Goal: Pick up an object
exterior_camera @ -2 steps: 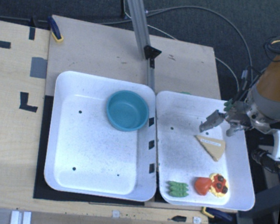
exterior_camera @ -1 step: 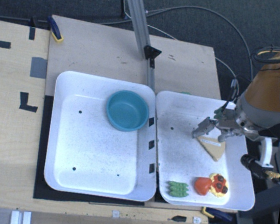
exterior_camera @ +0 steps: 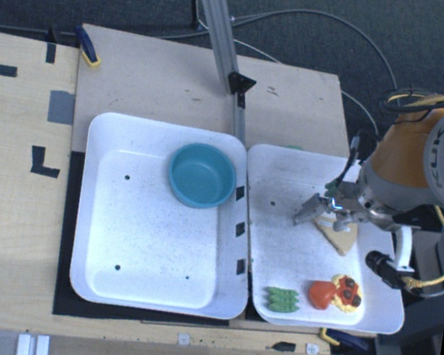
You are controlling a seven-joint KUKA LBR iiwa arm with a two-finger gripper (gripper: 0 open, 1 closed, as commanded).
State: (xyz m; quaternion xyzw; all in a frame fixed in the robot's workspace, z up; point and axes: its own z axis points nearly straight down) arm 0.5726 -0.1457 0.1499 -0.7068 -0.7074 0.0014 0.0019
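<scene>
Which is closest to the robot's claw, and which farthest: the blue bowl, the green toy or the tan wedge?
From the gripper:
1. Tan wedge, right beside it in the right bin.
2. Green toy, at that bin's near edge.
3. Blue bowl, over in the left bin.

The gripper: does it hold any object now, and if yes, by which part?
It cannot be told. The gripper is low in the right bin, just over a tan wedge-shaped piece, but no object is visibly between its fingers.

glossy blue plastic bowl [exterior_camera: 202, 175], speckled white plastic bins [exterior_camera: 100, 220], matt wooden bench [exterior_camera: 3, 206]
</scene>
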